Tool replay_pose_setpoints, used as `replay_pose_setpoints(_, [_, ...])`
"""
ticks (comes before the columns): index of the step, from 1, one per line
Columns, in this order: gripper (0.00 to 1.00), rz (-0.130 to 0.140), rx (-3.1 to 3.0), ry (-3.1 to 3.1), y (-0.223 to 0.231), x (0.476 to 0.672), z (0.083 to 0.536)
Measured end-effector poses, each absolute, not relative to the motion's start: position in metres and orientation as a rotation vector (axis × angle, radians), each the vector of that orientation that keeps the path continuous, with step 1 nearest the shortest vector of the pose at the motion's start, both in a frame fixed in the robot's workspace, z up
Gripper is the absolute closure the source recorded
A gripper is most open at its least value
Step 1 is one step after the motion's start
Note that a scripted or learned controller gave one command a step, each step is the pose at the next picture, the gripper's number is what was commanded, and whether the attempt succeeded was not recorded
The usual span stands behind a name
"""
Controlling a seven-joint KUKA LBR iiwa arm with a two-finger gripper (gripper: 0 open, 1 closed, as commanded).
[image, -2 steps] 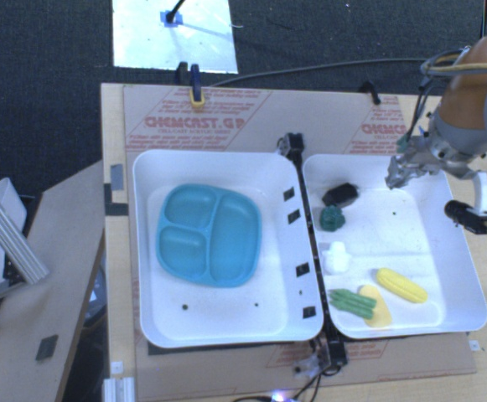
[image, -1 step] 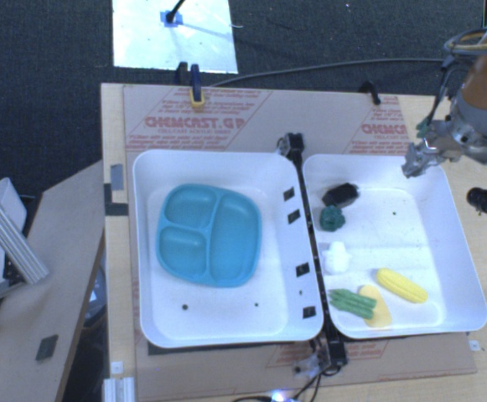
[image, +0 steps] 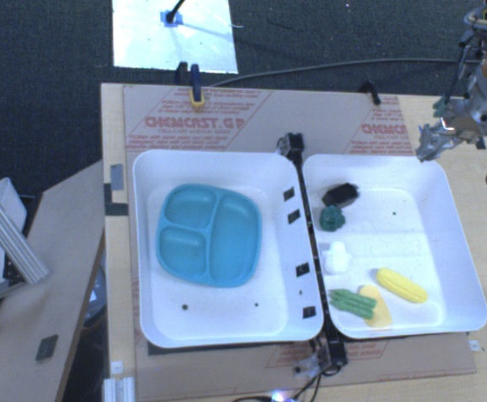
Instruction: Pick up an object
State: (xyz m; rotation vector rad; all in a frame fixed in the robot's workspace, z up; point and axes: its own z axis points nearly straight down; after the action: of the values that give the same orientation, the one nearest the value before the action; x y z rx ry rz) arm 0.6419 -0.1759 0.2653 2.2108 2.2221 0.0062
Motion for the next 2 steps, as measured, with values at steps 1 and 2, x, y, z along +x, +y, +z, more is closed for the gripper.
replay_pose_setpoints(1, [1.0, 0.004, 2.21, 2.23, -0.126, 0.643, 0.271])
replay_pose_setpoints(2, [1.0, 0.002, 2.212, 2.231, -0.076, 0.639, 0.258])
